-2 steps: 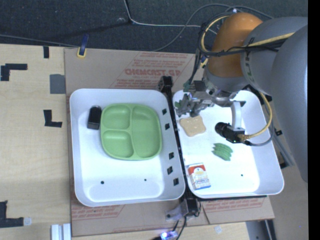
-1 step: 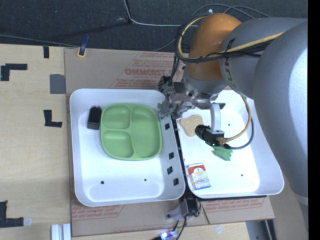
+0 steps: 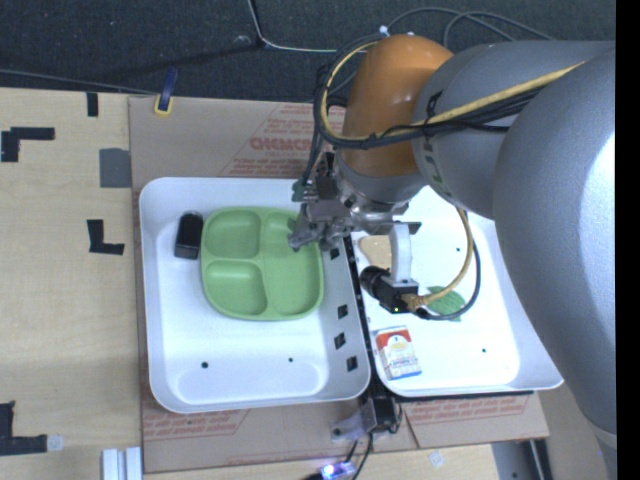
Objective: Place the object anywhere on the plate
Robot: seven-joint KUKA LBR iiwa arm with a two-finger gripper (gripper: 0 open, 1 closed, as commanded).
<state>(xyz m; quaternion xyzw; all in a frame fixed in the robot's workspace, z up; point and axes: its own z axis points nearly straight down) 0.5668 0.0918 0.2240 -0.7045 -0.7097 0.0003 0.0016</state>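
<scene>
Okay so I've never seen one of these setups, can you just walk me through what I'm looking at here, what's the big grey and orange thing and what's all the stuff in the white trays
The big grey and orange shape is a robot arm, reaching in from the right. The one camera sits fixed above the bench and looks down at a slant.

At the arm's tip is a gripper, a two-finger clamp, over the seam between the two bins. I cannot make out whether it is holding anything.

On the bench sit two shallow white bins side by side. The left bin holds a green plate with three compartments, and a small black object lies just left of the plate, touching its rim or nearly so. The right bin holds a small red and white packet near its front, plus a green item partly hidden by cables.

The job is to put an object on the plate; nothing lies on it yet.
</scene>
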